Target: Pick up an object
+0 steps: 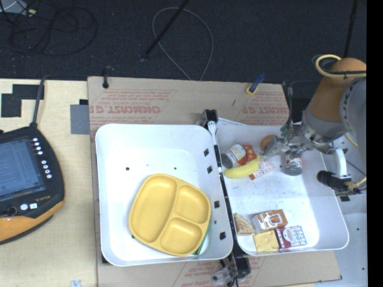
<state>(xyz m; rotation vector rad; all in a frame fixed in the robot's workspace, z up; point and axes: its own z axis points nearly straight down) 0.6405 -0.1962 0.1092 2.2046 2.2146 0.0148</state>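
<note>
Clutter is lying in the right bin [334, 219], and the banana [241, 170] near that bin's left wall is serving as the marker for everything else. A small can with an orange label [236, 155] is sitting just above the banana, touching or nearly touching it. An orange rounded item [268, 142] is resting up and to the right of the banana. A pale wrapper [264, 168] is lying against the banana's right end.

The gripper [291, 151] is hanging to the right of the banana, past the wrapper, with the grey arm [335, 109] reaching in from further right. A small grey cylinder [292, 165] is sitting directly under the gripper, also right of the banana. Whether the gripper is clenched, released or grasping the cylinder cannot be told, since the wrist is hiding that spot.

Well below the banana, four flat things are lying close together: a tan wedge [243, 224], a brown carton [269, 220], a yellow block [265, 241] and a red and white packet [292, 237].

The left bin [111, 160] is sitting to the left of the banana, across the divider, and a yellow divided plate [169, 214] is lying in it, down and left of the banana. A handheld control pendant [24, 178] is lying far left of the banana, outside both bins.
</note>
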